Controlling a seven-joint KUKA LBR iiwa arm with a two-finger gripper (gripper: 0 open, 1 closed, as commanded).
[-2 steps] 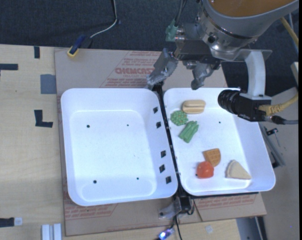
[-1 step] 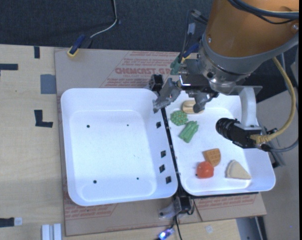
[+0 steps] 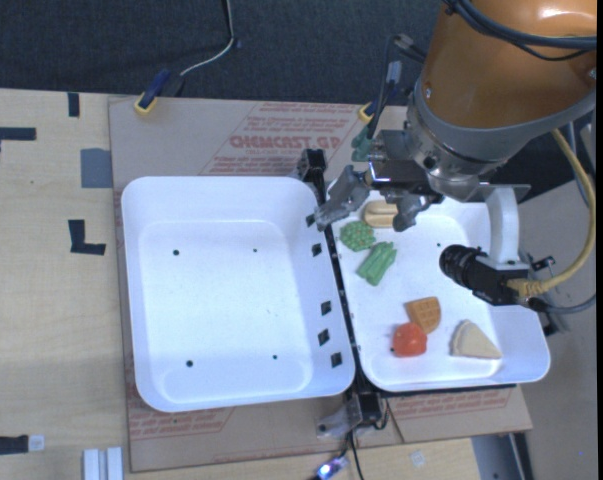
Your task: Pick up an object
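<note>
The left bin point(image 3: 221, 298) is sitting on the bench point(image 3: 41, 298) to the left of the tool, and its right wall is running just beside the tool's left finger. The tool point(image 3: 374, 210) is hanging low over the far-left corner of the right bin point(image 3: 433, 240), with its fingers point(image 3: 343, 204) spreading wide apart. The cream piece point(image 3: 381, 213) is lying in the gap between them, nearer the right finger. Whether either finger is touching it is impossible to tell, and its upper edge is disappearing under the tool's body. Just below the tool, a green knobbly piece point(image 3: 358, 236) is resting in the right bin, almost touching the cream piece, and a green pod point(image 3: 377, 263) is lying tilted just below that. Farther below the tool and to its right, an orange chunk point(image 3: 424, 313) and a red piece point(image 3: 410, 340) are sitting close together, with a pale wedge point(image 3: 475, 341) just right of them. The arm point(image 3: 511, 38), above and to the right of the tool, is covering the right bin's far-right corner, so that part of the bin is hidden.
</note>
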